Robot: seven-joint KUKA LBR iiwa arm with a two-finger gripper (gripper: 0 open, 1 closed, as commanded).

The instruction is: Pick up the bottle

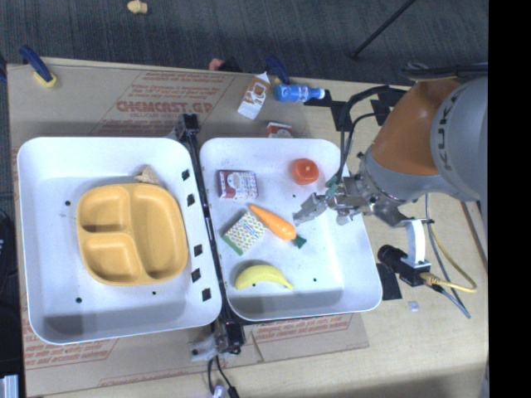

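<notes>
Clutter fills the right bin (357,264) under the gripper (309,209): a carrot (274,221) lies just to the gripper's left with its green end nearly below the fingertips, a patterned packet (244,232) touches the carrot farther left, a small dark-red carton (237,184) sits up and to the left, a banana (261,278) lies below nearer the front wall, and a red tomato-like ball (304,170) rests just above. The bottle (297,94), blue and lying on its side, is well above the gripper, outside both bins on the cardboard (158,102), beside a small printed packet (254,97). The arm (419,143) leans in from the right over the bin's right wall, wrist pointing left. Whether its fingers are spread or pressed together, I cannot tell; nothing shows between them. Far to the left, the other bin (33,222) holds a yellow divided tray (133,232). Dark carpet (249,15) lies beyond the bench.
</notes>
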